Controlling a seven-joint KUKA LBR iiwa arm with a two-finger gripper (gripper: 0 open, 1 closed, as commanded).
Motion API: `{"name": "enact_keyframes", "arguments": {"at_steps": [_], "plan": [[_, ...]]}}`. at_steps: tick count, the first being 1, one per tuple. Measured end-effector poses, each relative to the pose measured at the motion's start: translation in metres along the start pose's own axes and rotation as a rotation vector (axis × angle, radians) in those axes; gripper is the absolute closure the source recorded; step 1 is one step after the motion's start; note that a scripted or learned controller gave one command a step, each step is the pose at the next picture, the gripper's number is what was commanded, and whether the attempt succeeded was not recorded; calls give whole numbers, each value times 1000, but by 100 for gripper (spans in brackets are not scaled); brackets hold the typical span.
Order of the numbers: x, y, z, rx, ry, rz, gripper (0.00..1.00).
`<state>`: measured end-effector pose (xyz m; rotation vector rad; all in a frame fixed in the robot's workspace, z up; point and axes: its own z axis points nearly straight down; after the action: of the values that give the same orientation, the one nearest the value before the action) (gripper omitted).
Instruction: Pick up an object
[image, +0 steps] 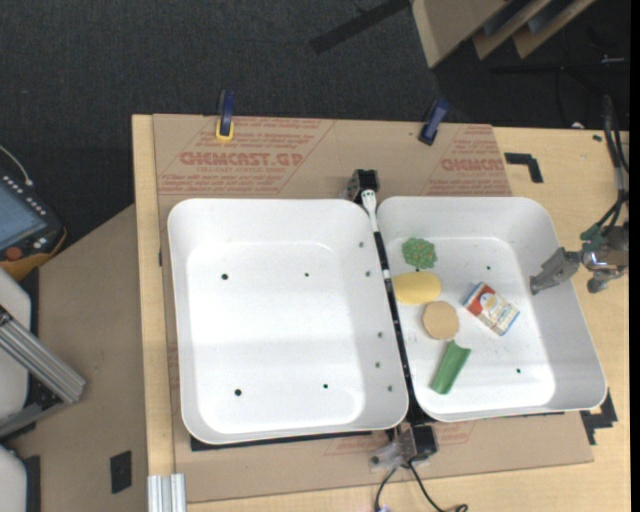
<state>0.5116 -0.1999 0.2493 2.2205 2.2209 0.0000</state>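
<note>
**A:** Where does the pick stand?

**B:** Nothing is lifted yet, as I judge it. The gripper (560, 268) sits at the right edge of the right bin (560, 380), just over its rim. It is small and grey against the bench, so I cannot tell its state and will not guess.

**A:** What is there to take?

**B:** Five things, all in the right bin, toward its left half. A green broccoli piece (419, 252) lies at the top, a yellow lemon (416, 288) just below it, a tan round cookie (440, 321) below that, and a green cucumber (450, 367) lowest, lying at a slant. A small red-and-white carton (491, 308) lies to the right of the cookie and is nearest the gripper. The left bin (200, 330) holds nothing to choose from.

**A:** Which would you go for?

**B:** The carton or the cucumber. The carton has flat sides and open floor to its right. The cucumber is narrow, and should be gripped across its short width.

**A:** And the risks?

**B:** The lemon, cookie and broccoli lie close together, with the lemon near the wall between the bins. Coming down there may nudge a neighbour. The cookie looks flat and hard to get under. I would centre over the chosen thing and descend straight.
</note>
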Motion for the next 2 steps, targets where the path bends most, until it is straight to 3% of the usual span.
{"name": "enact_keyframes", "arguments": {"at_steps": [1,2], "plan": [[0,1,-11,-4,-2,-1,100],[61,37,-22,-4,-1,-7,100]]}}
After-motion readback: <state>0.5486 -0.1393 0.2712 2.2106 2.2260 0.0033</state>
